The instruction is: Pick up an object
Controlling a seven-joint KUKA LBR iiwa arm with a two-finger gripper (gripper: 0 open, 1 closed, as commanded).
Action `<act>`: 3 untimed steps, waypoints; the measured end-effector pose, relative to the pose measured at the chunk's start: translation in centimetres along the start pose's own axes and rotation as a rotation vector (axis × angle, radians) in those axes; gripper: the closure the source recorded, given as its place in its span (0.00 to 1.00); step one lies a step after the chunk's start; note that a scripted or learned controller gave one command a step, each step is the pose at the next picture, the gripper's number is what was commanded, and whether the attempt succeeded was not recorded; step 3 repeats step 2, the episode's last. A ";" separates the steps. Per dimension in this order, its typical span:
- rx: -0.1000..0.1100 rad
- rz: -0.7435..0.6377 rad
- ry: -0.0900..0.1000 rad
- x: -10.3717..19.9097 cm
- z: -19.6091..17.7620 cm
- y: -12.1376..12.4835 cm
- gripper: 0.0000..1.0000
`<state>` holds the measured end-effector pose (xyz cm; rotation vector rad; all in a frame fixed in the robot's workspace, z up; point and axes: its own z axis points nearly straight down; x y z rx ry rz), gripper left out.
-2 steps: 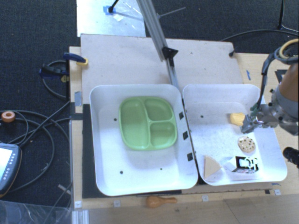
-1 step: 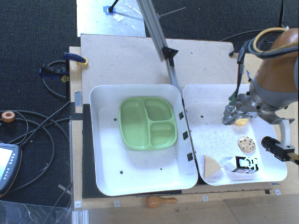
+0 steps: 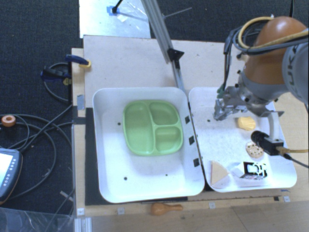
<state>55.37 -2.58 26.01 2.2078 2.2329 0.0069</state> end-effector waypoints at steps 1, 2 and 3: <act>0.001 0.002 -0.001 3.5 0.7 3.0 1.00; 0.001 0.000 0.000 9.0 1.8 6.2 1.00; 0.001 0.000 0.000 9.0 1.8 6.2 1.00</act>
